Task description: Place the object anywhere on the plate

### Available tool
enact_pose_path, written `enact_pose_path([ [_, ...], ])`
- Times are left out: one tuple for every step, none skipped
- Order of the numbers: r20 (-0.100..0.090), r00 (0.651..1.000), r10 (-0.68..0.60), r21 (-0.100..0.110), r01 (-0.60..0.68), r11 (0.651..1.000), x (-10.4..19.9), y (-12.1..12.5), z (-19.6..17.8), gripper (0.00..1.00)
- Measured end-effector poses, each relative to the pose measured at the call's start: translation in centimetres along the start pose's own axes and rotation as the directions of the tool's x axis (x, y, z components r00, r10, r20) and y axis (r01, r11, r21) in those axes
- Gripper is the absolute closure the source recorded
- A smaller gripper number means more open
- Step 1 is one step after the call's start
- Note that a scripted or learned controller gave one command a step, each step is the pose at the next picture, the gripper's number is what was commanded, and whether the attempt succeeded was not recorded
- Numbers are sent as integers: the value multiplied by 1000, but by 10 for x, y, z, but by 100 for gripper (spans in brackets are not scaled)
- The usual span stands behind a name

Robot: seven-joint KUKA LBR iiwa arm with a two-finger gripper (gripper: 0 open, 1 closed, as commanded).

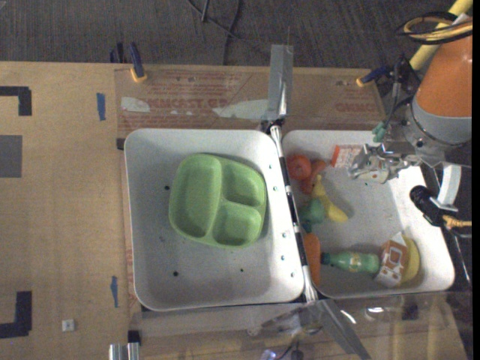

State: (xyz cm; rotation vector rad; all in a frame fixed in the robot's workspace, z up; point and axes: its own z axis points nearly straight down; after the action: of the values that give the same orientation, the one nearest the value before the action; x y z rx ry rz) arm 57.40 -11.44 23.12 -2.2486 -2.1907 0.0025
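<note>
Gripper (373, 163) over right white bin (442, 276), jaw state unclear. Pick pending; next: grab item, move to green sectioned plastic plate (217, 199).

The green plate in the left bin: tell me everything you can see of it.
The green plate is a light green divided dish that looks like matte plastic, with rounded corners and three compartments: one long section on the camera view's left and two smaller ones on its right. It lies flat, right side up, turned slightly askew, in the upper middle of the left bin. Nothing lies on it or touches it apart from the bin floor beneath. The tool is over the right bin, well away from it.
</note>
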Motion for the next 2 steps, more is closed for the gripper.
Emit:
enact_pose_path([
  [0, 998, 59, 2, -59, 998, 59, 18, 42, 100],
  [0, 998, -65, 1, 65, 998, 137, 22, 48, 100],
])
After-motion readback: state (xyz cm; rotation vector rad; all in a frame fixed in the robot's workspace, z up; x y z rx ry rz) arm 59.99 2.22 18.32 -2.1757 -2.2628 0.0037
